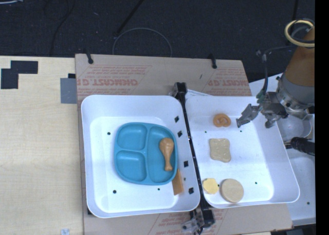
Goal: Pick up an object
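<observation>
The right bin [277, 177] holds a small brown pretzel-like piece [222, 121], a pale toast-shaped slice [220, 149], a small yellow disc [209, 186] and a larger tan disc [232, 190]. My gripper [256, 118] hangs over the bin's upper right part, to the right of the pretzel piece and apart from it. Its two dark fingers [247, 115] are spread with nothing between them. In the left bin [97, 177] a brown drumstick [167, 152] lies on a blue divided plate [138, 152].
A black clamp bar [186, 141] runs between the two bins. A tan stick [177, 183] lies at the plate's lower right edge. Cardboard [154, 77] sits under both bins. The arm's wrist [298, 82] and cables occupy the right side above the bin's rim.
</observation>
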You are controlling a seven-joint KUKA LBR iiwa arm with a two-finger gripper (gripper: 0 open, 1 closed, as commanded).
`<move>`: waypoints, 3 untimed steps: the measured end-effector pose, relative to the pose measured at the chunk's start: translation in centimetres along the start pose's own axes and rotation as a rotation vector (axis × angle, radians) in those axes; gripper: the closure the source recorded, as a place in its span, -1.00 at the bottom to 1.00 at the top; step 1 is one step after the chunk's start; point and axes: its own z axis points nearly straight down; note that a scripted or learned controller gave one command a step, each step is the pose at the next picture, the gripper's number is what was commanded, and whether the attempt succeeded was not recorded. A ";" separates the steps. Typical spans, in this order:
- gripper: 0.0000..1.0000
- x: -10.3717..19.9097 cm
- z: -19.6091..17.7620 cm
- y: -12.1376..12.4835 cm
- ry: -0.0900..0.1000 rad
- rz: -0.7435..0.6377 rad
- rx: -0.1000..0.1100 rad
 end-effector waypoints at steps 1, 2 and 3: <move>-1.00 0.0 -0.8 0.2 -0.003 -0.002 -0.014; -1.00 0.5 5.5 0.7 -0.001 -0.003 -0.008; -1.00 0.4 11.9 0.4 -0.001 -0.002 -0.006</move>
